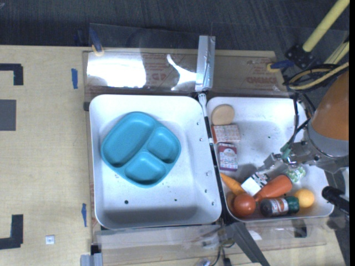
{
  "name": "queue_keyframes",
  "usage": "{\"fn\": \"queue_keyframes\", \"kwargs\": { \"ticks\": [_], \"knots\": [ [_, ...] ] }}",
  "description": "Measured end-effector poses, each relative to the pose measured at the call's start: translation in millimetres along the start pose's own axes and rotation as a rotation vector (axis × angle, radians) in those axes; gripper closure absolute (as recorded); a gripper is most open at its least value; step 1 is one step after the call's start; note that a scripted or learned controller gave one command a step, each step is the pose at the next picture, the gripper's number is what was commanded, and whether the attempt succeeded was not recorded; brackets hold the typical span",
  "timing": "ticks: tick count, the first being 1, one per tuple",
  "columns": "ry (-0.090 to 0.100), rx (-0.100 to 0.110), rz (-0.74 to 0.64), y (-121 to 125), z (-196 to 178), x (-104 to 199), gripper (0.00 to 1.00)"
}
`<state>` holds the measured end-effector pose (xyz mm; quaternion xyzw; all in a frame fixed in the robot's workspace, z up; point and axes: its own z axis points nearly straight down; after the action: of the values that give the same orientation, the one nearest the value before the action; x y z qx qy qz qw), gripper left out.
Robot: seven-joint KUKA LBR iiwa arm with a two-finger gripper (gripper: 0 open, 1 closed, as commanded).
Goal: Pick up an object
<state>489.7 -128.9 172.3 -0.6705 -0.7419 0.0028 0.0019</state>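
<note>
You can't judge the gripper [285,159]: it reads as a tangle of metal and cable, its fingers too small and blurred to separate. Behind it, the arm [333,118] runs off the right edge, its orange band cut short. Just below the gripper, a white carton [252,184] is partly covered by the carrot [274,186]. The bottle [280,206] label beneath is too small to read.

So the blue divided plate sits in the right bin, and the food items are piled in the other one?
Not quite: the camera view shows the blue divided plastic plate in the left white bin. The food items, such as the red tomato, are indeed piled in the other one.
</note>
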Motion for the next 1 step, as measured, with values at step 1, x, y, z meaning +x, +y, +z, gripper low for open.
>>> {"fn": "queue_keyframes", "kwargs": {
  "ticks": [1],
  "knots": [
    [-0.004,-0.030,0.011,-2.9,64.7,-37.5,0.00]
  ]
}}
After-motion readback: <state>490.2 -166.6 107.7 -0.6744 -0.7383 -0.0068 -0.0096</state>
